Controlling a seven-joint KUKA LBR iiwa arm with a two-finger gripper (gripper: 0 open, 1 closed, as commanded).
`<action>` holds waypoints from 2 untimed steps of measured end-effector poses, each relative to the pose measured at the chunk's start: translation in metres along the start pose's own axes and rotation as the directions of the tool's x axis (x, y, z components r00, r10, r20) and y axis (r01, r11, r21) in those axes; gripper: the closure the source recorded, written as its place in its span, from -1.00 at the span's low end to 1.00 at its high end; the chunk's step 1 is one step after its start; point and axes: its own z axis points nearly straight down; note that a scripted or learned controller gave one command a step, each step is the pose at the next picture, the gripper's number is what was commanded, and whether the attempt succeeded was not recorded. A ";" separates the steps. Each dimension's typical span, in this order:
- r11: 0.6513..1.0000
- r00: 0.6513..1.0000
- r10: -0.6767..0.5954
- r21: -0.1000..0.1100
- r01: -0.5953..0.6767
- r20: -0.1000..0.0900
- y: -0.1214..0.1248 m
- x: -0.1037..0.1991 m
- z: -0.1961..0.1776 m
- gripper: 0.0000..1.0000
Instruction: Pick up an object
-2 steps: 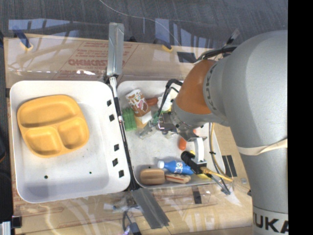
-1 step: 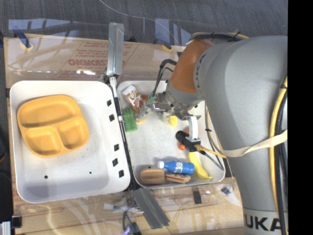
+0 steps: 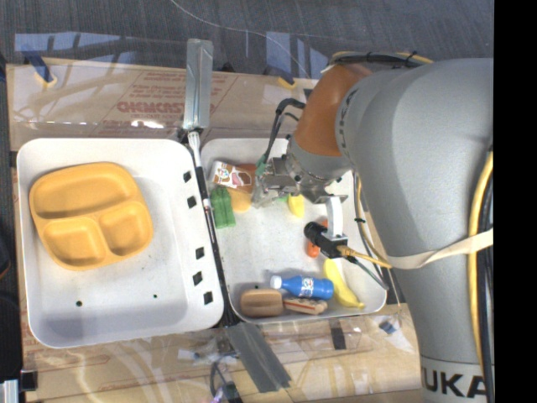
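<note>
My gripper (image 3: 268,185) is low in the right bin (image 3: 277,254), at its far end, and the grey arm covers the bin's right side. Just left of it lie a brown and red packet (image 3: 228,174) and a small orange-yellow ball (image 3: 242,201). A green block (image 3: 223,209) rests against the bin's left wall. A small yellow piece (image 3: 295,206) sits just right of the gripper. Along the near wall lie a blue bottle (image 3: 308,287), a banana (image 3: 345,280), a brown loaf-like thing (image 3: 261,302) and a sausage-like thing (image 3: 307,306).
The left bin (image 3: 101,309) holds a yellow divided tray (image 3: 88,214) in its far left part. A grey metal divider (image 3: 198,86) stands between the bins at the back. Cardboard lies behind both bins.
</note>
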 end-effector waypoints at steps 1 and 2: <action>1.000 1.000 -0.001 0.001 0.001 0.000 0.000 0.001 0.000 -1.00; 0.994 0.994 0.106 -0.006 -0.106 0.001 0.009 -0.001 0.009 -1.00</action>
